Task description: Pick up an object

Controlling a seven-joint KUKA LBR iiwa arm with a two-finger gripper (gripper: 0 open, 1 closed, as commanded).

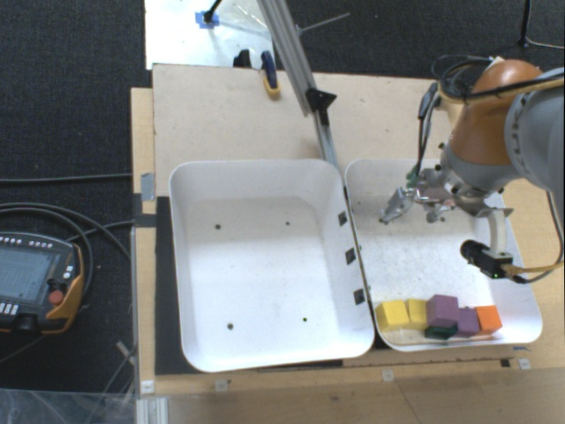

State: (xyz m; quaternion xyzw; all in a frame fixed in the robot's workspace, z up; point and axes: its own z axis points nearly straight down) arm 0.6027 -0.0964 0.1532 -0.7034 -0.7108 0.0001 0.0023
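Note:
Several small blocks lie in a row along the front edge of the right bin: two yellow blocks, a purple block with a second purple one beside it, a dark green block and an orange block. My gripper hangs over the back half of this bin, well behind the blocks. Its two fingers are spread open with nothing between them.
The left bin adjoins the right one, their rims meeting at mid-bench. A slanted metal pole comes down to the bins' back junction. A yellow-handled clamp lies on the board behind. A teach pendant rests on the floor at left.

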